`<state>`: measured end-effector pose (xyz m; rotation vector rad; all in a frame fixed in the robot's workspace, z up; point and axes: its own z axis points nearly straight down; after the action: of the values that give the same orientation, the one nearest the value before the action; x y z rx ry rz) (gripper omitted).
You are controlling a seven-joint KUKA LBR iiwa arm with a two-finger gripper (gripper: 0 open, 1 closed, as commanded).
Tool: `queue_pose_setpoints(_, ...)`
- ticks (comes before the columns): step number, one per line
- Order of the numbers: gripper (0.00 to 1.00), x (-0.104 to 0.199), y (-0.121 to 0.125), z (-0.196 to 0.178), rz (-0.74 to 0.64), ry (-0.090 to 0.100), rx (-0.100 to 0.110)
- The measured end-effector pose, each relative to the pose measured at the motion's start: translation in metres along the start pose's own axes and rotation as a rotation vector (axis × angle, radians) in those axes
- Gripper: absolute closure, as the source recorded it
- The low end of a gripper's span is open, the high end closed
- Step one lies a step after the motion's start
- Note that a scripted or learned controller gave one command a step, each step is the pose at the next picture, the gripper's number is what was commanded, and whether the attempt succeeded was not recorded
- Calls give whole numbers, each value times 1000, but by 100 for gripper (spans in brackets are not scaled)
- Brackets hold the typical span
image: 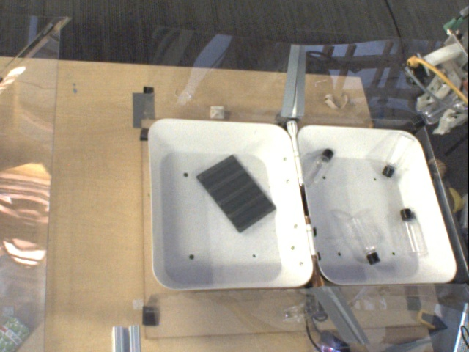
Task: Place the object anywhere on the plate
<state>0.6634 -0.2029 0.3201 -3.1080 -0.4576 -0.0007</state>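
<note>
A dark grey ridged plate (236,193) lies flat and turned at an angle in the left bin (167,262). Several clear tubes with black caps lie scattered in the right bin (440,270): one at the far left (321,163), one at the far right (390,158), one along the right wall (412,232), and one near the front (362,239). My gripper (442,107) hangs at the view's upper right, above and just outside the right bin's far right corner, away from all the tubes and the plate.
A metal rail (294,86) runs back from the seam between the bins. Small black brackets (145,108) sit on the wooden bench left of the left bin. Cables and fittings lie at the front right (330,328).
</note>
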Motion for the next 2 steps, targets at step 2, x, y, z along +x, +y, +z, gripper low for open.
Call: queue_pose_setpoints(2, 100, -5, -2, -21, -106, 0, -1)
